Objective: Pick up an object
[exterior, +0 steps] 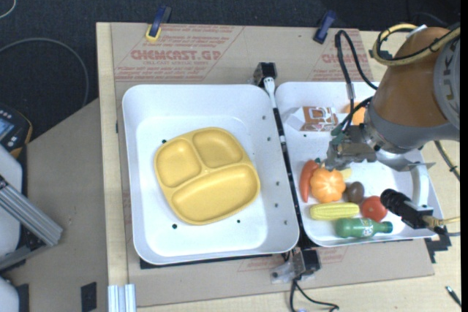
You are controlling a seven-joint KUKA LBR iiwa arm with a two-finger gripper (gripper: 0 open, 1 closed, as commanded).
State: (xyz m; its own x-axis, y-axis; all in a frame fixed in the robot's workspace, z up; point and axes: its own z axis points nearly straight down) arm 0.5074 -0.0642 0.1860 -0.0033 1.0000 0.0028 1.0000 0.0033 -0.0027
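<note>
Orange round fruit point(327, 185) in right bin, touching red pepper point(307, 179), above yellow corn point(334, 212)

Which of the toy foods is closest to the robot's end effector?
The orange, directly under the end effector; corn and green bottle lie farther.

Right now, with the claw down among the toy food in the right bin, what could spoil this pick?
1. Crowding: the claw sits just above the orange fruit, which touches the red pepper and lies close to the corn cob, so it may nudge or pinch a neighbour.
2. The fruit looks round and smooth and could roll or squirt away.
3. The arm hides its own fingertips from this camera, so a miss would be hard to confirm.
</note>
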